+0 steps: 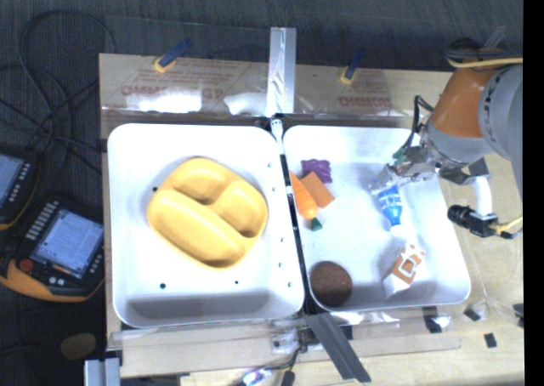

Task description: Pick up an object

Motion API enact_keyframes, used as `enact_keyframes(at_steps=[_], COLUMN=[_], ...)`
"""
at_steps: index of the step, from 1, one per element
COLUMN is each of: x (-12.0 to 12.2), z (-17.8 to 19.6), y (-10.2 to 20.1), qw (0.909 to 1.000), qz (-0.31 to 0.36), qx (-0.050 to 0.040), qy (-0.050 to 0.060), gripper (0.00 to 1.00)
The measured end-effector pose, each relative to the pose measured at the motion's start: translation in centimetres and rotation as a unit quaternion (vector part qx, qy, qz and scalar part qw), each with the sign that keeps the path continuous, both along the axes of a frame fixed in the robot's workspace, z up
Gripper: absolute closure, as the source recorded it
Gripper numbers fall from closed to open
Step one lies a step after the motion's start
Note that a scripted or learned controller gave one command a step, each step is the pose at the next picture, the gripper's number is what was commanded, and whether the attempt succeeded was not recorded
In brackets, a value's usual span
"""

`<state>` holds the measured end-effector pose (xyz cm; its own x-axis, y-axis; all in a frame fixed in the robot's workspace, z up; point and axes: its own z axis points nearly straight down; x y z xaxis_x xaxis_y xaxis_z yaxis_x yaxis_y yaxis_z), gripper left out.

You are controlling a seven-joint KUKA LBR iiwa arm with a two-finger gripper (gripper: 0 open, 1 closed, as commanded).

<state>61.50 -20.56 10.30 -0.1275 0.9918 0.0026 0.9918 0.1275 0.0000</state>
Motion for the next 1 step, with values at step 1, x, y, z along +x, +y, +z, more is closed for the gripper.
enact_keyframes(at_steps=[1], x=[-2.04], z=[10.57], y=[4.15], qw=[0.9997], qz=[-0.023], qx=[-0.0017], qy=[0.0], gripper=[1.0])
